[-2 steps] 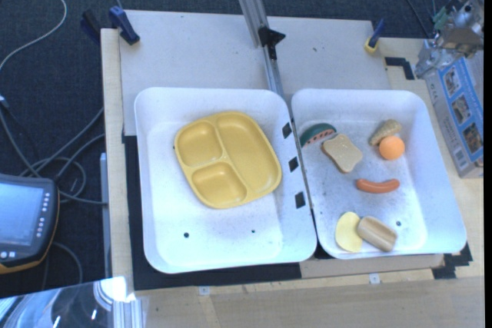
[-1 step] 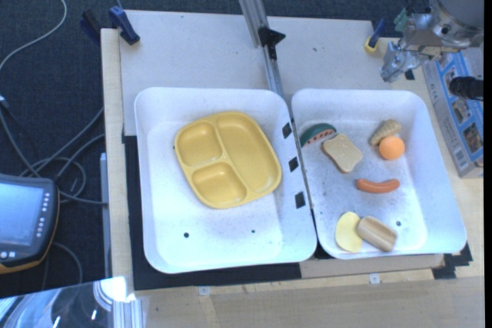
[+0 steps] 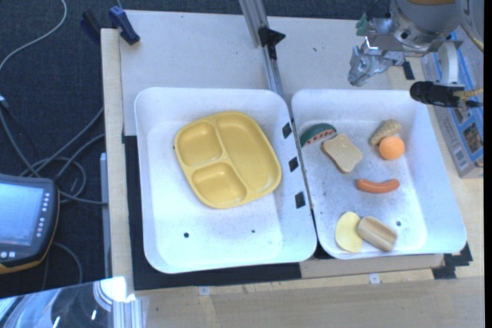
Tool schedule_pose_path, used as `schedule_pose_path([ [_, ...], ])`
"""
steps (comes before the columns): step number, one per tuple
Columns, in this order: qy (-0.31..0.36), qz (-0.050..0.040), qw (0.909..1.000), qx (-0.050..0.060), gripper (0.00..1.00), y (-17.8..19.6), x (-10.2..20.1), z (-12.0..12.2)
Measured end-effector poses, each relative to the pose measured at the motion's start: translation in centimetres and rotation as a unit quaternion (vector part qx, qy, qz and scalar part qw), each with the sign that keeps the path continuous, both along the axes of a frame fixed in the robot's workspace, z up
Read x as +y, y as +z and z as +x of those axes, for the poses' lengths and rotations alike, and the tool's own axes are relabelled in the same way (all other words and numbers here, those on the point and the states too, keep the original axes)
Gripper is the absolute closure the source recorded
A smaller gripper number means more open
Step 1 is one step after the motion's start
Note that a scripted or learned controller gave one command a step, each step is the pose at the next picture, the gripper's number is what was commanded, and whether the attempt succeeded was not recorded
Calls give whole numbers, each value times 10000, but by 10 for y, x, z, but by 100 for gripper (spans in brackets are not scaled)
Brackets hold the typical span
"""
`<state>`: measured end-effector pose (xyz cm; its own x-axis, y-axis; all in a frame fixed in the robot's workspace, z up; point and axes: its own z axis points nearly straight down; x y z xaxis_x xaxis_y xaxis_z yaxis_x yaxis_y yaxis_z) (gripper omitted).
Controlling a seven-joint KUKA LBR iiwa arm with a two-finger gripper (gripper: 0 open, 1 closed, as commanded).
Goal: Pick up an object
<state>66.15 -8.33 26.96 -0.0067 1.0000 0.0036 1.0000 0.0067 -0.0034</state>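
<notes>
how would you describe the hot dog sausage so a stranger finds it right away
Look in the right white bin, the one without the yellow tray. Near its middle, just below the orange ball and the toast slice, lies the sausage. It is the only long, thin, reddish-orange thing there.

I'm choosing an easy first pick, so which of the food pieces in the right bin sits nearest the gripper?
The tan lumpy piece at the bin's far right, just behind the orange ball; it lies closest to the gripper.
</notes>
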Motion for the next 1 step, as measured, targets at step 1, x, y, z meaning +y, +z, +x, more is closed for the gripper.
schedule_pose_path([
  [1, 3, -3, 10000, -7, 100, 3, 58, 1],
])
